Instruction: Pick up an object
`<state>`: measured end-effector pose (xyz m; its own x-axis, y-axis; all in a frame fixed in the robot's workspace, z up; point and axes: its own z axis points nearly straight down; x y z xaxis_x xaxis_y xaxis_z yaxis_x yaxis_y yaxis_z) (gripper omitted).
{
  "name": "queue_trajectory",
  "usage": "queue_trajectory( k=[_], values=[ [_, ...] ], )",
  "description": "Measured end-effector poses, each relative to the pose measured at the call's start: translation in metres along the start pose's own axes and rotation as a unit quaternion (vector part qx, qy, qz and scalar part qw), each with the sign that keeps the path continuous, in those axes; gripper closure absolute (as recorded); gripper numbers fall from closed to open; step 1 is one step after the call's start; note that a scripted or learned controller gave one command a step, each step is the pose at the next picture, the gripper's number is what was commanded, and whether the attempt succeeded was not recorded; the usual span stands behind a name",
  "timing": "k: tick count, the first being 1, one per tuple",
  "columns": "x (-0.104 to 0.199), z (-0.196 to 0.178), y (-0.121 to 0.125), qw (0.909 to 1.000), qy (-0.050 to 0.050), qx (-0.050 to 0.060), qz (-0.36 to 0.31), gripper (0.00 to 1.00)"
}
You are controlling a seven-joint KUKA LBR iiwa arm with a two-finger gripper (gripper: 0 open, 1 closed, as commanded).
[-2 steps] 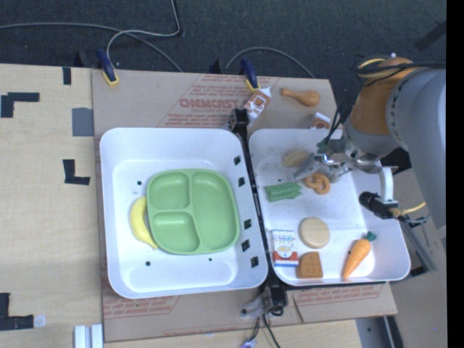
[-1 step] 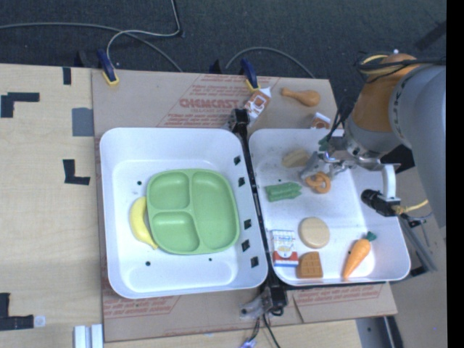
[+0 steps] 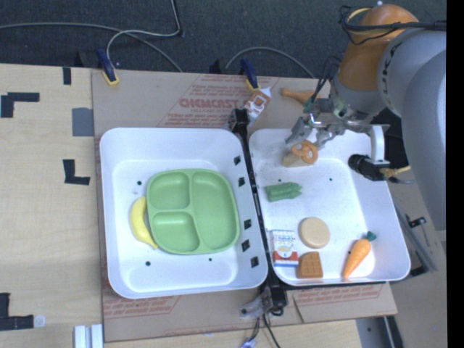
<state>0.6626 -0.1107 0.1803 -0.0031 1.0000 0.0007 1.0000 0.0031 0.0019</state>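
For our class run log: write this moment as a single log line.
gripper: over right bin far end, at pretzel | grasp: unclear | left bin: green plate, banana

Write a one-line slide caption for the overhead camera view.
The gripper reaches over a pretzel in the right bin; a green divided plate sits in the left bin.

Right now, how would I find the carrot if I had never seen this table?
Look at the right-hand white bin, the one under the robot's arm. Go to its near right corner, farthest from the hand. The carrot lies there, right of the brown cracker and the round tan cookie; it alone is bright orange, pointed, with a small green top.
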Motion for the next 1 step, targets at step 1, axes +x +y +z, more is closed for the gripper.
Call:
queue_trajectory(
  k=[1],
  values=[
    [0.0633, -0.0114, -0.0200, 1.0000, 0.000, 0.001, 0.000, 1.00]
  ],
)
